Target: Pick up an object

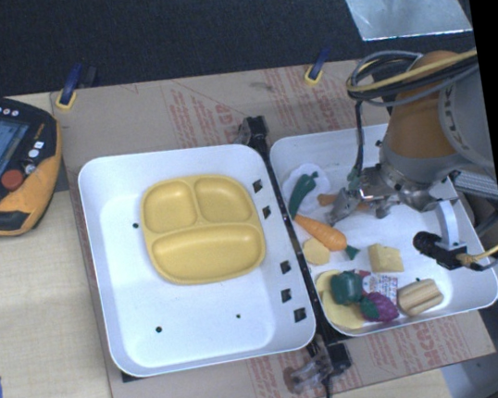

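Carrot [321,232] in the right bin [472,303], just below-left of the tool [359,200]; its long axis runs diagonally, the narrow tip pointing up-left. Arm [424,123] reaches in from the right, wrist low over the bin. Tool's state: cannot tell. Faint red printing on the surface [188,109] is illegible.
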Motion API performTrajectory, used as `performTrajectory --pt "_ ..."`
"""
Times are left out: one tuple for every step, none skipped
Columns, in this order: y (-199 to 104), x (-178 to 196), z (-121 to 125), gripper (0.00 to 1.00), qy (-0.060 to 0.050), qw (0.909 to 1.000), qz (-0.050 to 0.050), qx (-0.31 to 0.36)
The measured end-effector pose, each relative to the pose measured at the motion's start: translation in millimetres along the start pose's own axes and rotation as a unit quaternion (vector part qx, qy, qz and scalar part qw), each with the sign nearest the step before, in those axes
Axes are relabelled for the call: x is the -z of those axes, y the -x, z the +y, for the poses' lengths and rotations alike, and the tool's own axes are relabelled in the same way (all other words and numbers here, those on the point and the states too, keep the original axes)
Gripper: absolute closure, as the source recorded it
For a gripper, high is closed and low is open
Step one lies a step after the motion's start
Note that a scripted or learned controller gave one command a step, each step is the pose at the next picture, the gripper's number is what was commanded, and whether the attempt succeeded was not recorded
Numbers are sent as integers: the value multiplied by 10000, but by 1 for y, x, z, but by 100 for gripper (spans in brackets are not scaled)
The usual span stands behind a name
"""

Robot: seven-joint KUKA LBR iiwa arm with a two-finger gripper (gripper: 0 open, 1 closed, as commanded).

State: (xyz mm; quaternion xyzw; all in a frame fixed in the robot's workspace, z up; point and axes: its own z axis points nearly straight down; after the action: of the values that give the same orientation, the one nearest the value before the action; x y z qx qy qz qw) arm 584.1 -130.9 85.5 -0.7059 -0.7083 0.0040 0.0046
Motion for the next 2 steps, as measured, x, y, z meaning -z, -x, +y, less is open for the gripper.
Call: performTrajectory --pt "-36 8 73 0 10 10000 -18 42" --pt "-34 20 73 100 40 10000 -10 28"
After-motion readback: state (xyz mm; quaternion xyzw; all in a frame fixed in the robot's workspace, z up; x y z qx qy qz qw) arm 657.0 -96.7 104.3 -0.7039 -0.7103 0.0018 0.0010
